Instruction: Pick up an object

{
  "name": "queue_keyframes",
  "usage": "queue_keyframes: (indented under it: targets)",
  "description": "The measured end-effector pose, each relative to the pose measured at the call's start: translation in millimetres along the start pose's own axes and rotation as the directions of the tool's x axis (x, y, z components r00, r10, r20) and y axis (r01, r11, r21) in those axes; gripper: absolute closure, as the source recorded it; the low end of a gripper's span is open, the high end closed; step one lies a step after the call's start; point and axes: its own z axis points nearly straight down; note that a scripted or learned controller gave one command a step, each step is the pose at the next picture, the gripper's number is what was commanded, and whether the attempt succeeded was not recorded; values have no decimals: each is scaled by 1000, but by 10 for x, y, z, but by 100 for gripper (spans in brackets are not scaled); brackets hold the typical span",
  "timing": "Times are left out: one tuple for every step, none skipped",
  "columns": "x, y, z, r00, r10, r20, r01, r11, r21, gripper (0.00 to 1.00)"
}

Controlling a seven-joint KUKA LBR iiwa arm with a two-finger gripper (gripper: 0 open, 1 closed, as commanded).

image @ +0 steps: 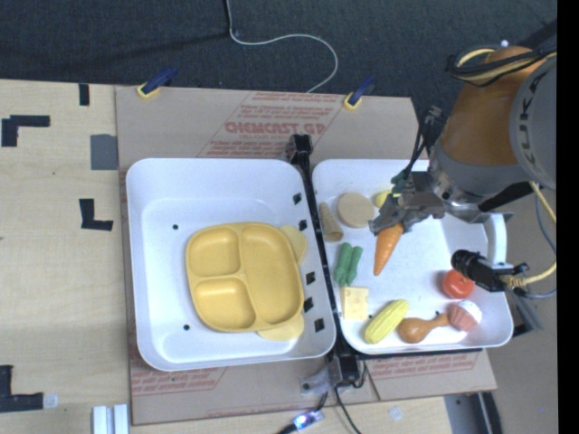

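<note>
The carrot point(386, 246) is your target: a small orange toy cone, lying in the right bin point(425, 337) with its thick end up against the gripper point(399, 213) and its tip pointing toward the bin's near wall. Expect it to be light, stiff and smooth, most likely hollow plastic, so weight will not trouble you but slip will. The taper is the catch: squeeze near the point and it will likely squirt out, so take hold across the thick end.

That is just where the gripper sits. Its dark fingers come down on either side of the carrot's top, set narrow, and the thick end appears to lie between them. You cannot tell from this slanted view whether the carrot is clear of the bin floor or resting on it, so treat the grasp as unproven.

Around the carrot: a green bean pod point(347, 263) lies just to its left, a round tan cookie point(355, 210) up and to the left, a yellow cheese block point(355, 302) and a corn cob point(385, 320) below it, a chicken drumstick point(422, 328) below and right, and a red tomato point(458, 284) well to the right.

The left bin point(149, 242), beyond the pod, holds a yellow divided tray point(242, 275).
</note>
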Motion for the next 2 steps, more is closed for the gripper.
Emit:
queue_keyframes:
  targets:
    - [200,78,157,1000,4,2,-4,1000,3,100]
    - [150,89,108,1000,6,2,-6,1000,1,100]
